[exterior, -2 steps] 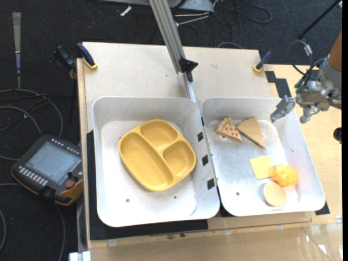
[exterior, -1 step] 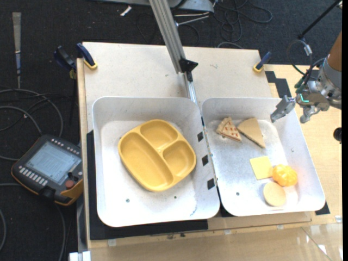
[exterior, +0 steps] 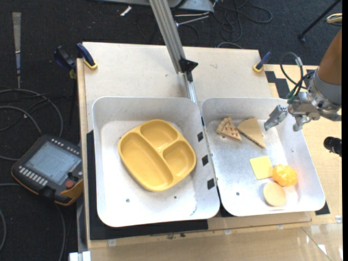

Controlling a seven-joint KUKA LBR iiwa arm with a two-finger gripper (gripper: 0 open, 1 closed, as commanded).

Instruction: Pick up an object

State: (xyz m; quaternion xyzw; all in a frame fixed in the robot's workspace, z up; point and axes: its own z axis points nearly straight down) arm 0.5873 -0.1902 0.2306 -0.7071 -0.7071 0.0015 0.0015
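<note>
with the gripper spread and holding nothing at the frame's right, you should lower it squarely over the tan wedge before closing.

Right bin crowded along its right side, bare at lower left

In the right bin the waffle piece, tan wedge, yellow square, orange and pale disc cluster closely; the yellow divided plate takes the left bin's middle, leaving its margins free
</note>
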